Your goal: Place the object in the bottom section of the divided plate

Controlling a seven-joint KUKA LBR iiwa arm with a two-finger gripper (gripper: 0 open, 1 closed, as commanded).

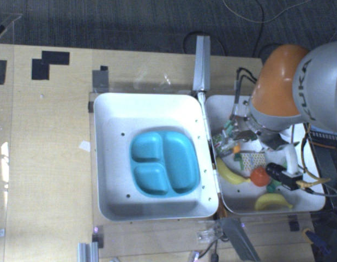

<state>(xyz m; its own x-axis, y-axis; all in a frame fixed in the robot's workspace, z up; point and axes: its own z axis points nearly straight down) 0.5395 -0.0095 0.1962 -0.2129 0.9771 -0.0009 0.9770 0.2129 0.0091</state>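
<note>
Nearest the lens, the arm's orange band [277, 83] hangs over the right bin [223, 105], because the pickings lie there. Farthest to the gripper's view-left sits the left bin [103, 162], holding the blue divided plate [179, 160] flat and bare, ready to receive; its lower small compartment [152, 178] is probably the target. The gripper [232, 141] is low among clutter by the bin's near wall, and whether it is spread or pinching anything cannot be told. Just below it lies a banana [229, 173], beyond it a red ball [259, 176] and a second banana [272, 202]. The object is likely among these.
</note>
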